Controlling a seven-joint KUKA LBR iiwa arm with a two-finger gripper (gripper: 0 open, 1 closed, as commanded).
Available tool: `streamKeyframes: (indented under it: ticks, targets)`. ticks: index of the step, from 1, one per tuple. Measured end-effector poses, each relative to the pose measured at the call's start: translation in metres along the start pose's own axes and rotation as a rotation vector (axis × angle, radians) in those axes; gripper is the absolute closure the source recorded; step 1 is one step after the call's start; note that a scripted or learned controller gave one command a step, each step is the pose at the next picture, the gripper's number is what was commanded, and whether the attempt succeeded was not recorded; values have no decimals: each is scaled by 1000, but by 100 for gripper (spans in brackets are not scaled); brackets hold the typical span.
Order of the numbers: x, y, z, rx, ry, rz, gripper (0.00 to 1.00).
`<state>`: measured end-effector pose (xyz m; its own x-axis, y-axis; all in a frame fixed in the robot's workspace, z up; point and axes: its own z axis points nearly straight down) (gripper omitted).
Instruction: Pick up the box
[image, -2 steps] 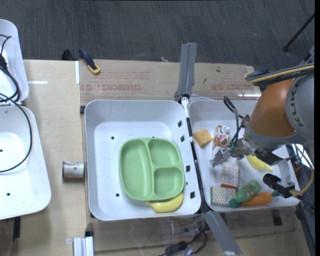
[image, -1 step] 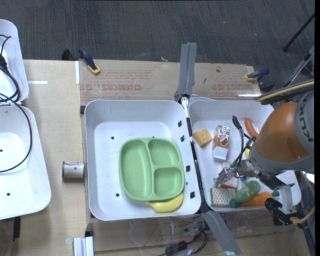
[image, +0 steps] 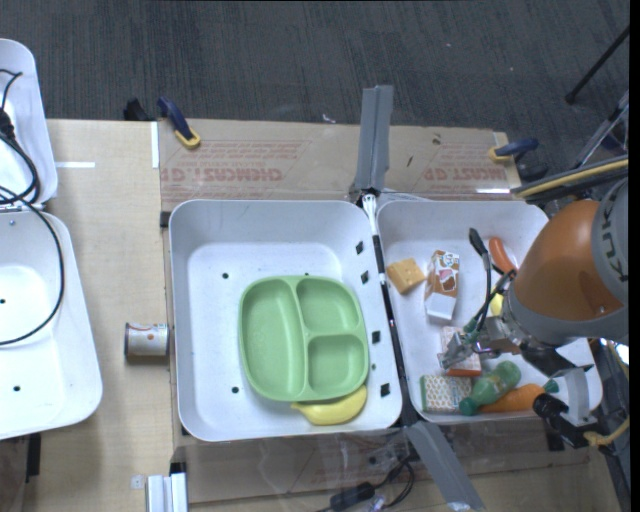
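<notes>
Low over the right bin (image: 400, 225), the gripper (image: 462, 350) hangs — whether it is spread or closed cannot be told. Just up and left of it lies the box (image: 443, 285), apart and not lifted. Beyond, further left, sits a green tray (image: 300, 335) — the pick appears not yet made.
</notes>
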<state>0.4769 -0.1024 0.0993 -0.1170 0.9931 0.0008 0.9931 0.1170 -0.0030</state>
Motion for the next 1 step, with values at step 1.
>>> streamKeyframes:
  ticks: [1]
  targets:
    - [52, 7, -92, -3, -2, -535, 100]
